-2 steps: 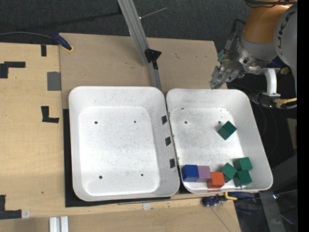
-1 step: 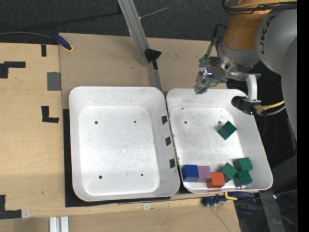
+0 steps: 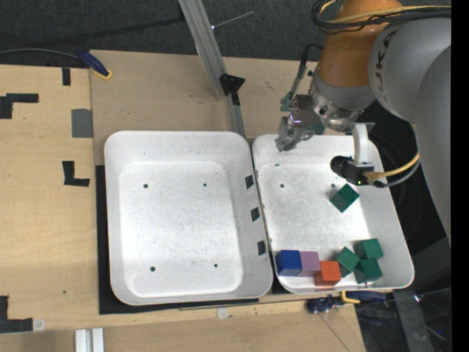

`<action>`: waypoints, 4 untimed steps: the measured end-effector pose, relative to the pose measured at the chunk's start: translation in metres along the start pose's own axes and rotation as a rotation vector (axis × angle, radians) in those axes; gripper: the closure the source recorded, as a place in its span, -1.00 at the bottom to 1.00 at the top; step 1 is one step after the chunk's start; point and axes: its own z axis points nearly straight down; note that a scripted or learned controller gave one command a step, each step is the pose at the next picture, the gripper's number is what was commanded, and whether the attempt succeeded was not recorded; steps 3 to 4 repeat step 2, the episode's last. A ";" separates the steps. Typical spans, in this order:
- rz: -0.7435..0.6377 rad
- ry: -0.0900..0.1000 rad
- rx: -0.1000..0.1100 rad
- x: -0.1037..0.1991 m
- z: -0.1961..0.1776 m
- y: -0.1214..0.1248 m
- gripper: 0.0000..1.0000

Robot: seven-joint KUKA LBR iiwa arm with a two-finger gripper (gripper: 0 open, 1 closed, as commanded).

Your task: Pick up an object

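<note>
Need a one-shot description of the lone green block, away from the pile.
Look in the right-hand bin. Along its near edge sits a cluster of blocks; the lone green block lies apart, mid-bin toward the right wall. It is tilted like a diamond and touches no other block.

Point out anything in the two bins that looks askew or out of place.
One green block lies alone mid right bin, turned diagonal to the bin walls, away from the other blocks crowded along the near edge: blue, purple, orange. Nothing looks spilled or damaged.
</note>
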 end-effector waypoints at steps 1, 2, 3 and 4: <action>-0.001 0.000 -0.001 0.048 0.001 -0.003 1.00; -0.002 0.001 -0.002 0.099 -0.005 -0.012 1.00; -0.002 0.001 -0.002 0.099 -0.005 -0.012 1.00; -0.002 0.001 -0.002 0.099 -0.005 -0.012 1.00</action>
